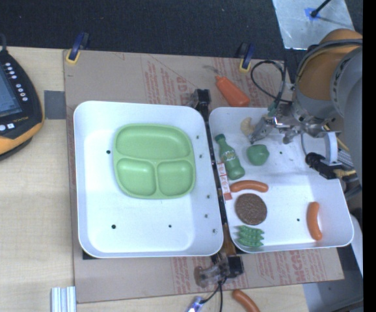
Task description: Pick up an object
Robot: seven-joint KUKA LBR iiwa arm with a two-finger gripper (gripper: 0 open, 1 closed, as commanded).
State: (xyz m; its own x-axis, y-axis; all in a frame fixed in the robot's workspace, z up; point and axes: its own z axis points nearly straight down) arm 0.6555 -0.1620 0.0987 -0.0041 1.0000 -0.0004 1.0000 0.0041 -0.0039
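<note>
The pepper (257, 154), a small green round thing, lies in the right bin (285, 174) near its upper left part, just right of the green bottle (229, 156). The gripper (270, 127) hangs just above and to the right of the pepper, over the bin's top part; whether it is spread or pressed together I cannot tell, and nothing shows between its tips.

Below the pepper lie a sausage (249, 186), a brown patty (250, 208) and green pea pods (250, 236) at the bin's bottom left corner. A 2nd sausage (314, 220) lies upright near the right wall, well apart from the rest. A pale bit (246, 125) sits at the top left of the bin, beside the gripper.

The left bin (97, 220) holds a green plate (154, 160) with 3 compartments.

Outside the bins, a carrot (231, 91) lies on the cardboard above the right bin, and another orange thing (246, 299) lies below it. A pendant (6, 106) with a screen rests at the bench's left edge.
</note>
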